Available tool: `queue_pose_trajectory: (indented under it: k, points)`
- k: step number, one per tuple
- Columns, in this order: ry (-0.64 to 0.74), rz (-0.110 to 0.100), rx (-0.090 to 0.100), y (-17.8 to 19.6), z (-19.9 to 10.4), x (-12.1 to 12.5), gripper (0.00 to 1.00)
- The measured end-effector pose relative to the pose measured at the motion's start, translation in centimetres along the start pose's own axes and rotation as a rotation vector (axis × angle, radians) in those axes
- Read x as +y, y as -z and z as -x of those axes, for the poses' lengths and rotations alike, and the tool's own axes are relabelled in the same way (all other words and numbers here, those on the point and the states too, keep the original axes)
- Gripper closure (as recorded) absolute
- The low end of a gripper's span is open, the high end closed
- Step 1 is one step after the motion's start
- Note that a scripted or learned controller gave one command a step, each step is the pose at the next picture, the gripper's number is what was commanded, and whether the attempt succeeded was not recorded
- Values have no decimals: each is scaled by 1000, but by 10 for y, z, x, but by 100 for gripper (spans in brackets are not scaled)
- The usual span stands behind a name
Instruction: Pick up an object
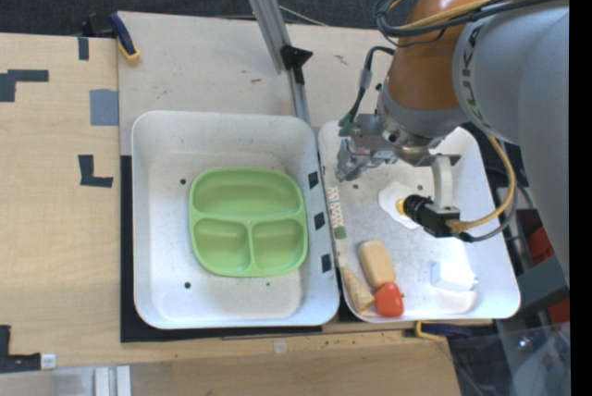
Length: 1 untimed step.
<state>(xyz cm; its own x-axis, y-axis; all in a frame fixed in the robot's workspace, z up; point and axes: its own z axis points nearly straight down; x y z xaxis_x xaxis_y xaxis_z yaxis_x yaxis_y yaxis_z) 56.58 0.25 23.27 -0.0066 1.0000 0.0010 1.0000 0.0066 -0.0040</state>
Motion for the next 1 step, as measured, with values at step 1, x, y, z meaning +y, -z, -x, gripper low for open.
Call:
queue_pose_trajectory:
  k: [1]
  points:
    - [0,1,0,-12,-50,7,100]
